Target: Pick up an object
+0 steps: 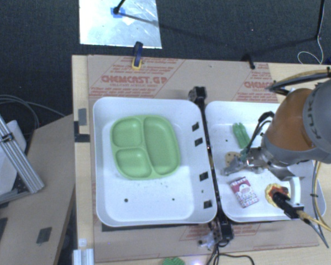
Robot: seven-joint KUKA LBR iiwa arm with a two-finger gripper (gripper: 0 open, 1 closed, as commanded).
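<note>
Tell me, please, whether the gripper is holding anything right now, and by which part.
It cannot be told. The gripper sits low in the right bin, right at a small tan object, but the view is too blurred to show a hold.

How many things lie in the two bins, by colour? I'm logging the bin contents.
Green: 2, the divided plate and a small green piece
Red and white: 1, a packet
Tan: 1, a small object
Yellow and red: 1
Total: 5
</note>
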